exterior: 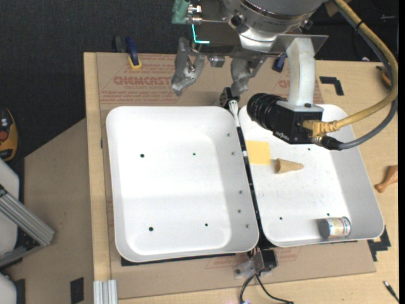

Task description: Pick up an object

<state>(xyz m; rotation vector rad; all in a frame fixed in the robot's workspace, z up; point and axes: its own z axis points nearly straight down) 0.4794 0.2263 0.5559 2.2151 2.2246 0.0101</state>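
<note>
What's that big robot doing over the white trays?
The robot arm has the job of picking something up, and it hasn't got anything yet. Its claw hangs open just behind the far edge of the left bin, with nothing between its fingers. In the right bin lie a flat yellow square, a little tan cone and a small can on its side near the front corner.

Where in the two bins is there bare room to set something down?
The left bin floor is bare throughout. In the right bin, room lies between the cone and the can. Its far part is crowded: yellow square, cone, gripper at the rim.
</note>
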